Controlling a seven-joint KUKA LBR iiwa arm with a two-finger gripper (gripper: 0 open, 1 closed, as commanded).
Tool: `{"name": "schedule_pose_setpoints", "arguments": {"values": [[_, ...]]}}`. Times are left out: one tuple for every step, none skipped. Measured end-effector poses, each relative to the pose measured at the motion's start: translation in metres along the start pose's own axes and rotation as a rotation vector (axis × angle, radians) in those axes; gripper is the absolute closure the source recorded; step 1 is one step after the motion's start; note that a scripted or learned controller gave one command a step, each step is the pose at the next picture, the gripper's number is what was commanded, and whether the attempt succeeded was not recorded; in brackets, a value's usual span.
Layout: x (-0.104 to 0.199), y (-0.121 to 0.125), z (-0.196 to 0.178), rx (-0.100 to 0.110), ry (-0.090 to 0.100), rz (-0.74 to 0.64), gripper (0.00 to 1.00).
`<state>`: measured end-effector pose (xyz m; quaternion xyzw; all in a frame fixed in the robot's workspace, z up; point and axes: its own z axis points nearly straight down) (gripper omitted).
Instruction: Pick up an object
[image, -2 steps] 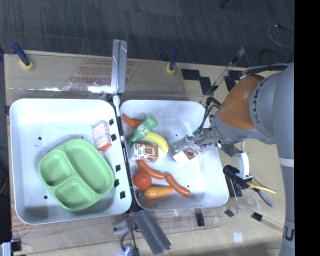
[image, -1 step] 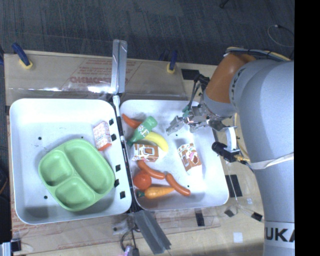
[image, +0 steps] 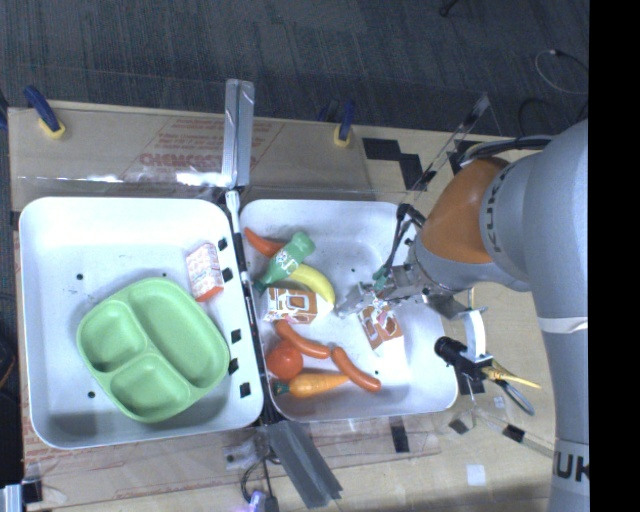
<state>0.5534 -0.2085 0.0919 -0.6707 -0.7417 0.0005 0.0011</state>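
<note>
My gripper hangs low over the middle of the right bin, reaching in from the right. A small red-and-white carton lies right under and just in front of it, tilted; whether they touch I cannot tell. To the gripper's left lie a yellow banana, a green bottle and an orange-and-white box. Nearer the front edge are a red sausage, a tomato, a carrot and a second sausage.
The left bin holds a green divided plate and a small orange-and-white carton by the dividing wall. A red piece lies at the right bin's back left. The arm's orange band looms over that bin's right side.
</note>
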Motion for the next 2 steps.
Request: {"name": "schedule_pose_setpoints", "arguments": {"values": [[0.0, 0.001, -0.01, 0.0, 0.0, -0.004, 1.0], [0.081, 0.04, -0.107, -0.001, 0.0, 0.038, 1.0]]}}
